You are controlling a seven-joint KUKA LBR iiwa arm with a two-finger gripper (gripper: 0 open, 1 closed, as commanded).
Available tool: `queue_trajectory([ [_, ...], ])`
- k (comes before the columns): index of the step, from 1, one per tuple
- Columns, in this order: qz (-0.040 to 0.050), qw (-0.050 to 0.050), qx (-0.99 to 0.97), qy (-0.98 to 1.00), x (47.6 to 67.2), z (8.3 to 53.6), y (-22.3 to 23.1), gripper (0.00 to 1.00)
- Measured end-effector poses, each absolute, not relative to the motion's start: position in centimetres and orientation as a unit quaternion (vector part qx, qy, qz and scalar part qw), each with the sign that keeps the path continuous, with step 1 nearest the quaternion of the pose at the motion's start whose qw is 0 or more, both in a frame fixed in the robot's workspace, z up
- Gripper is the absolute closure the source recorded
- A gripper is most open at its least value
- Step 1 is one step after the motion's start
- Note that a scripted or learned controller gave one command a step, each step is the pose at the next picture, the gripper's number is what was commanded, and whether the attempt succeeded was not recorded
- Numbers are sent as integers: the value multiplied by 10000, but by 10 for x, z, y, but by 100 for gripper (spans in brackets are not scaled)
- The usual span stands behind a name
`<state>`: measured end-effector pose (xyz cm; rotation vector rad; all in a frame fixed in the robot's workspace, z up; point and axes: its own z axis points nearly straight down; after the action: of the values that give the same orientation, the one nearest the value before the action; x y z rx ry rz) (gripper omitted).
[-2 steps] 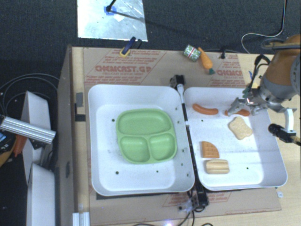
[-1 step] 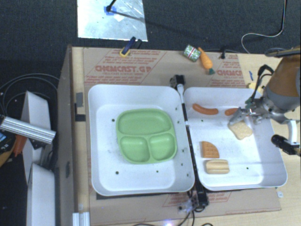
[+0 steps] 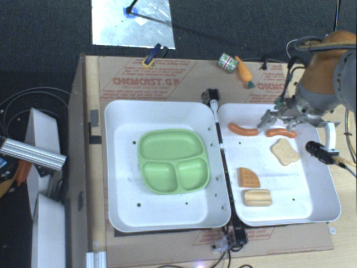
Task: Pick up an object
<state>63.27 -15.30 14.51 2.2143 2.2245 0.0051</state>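
the two sausages lie at 12 o'clock in the right bin [image 3: 321, 208]: one sausage [image 3: 243, 129] toward 11, the second sausage [image 3: 281, 133] just beside it toward 1. the gripper [image 3: 277, 118] hangs directly over the gap between them, near the second. finger state: cannot tell; nothing is seen held. judged step: approach, before the grasp. next move calls for centring on one sausage, descending, then closing across its narrow width. bread slice [image 3: 285, 151] lies at 3 o'clock, wedge [image 3: 249, 177] and roll [image 3: 257, 197] toward 6. the left bin [image 3: 120, 121] bears a green tray [image 3: 173, 161].
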Motion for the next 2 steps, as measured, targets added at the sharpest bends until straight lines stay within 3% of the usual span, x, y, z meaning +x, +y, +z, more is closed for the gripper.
queue_trajectory([
  [1, 1, 13, 7065, 7077, 611, 89, -191, 0],
  [2, 1, 11, 7068, 7074, 585, 111, -207, 0],
])
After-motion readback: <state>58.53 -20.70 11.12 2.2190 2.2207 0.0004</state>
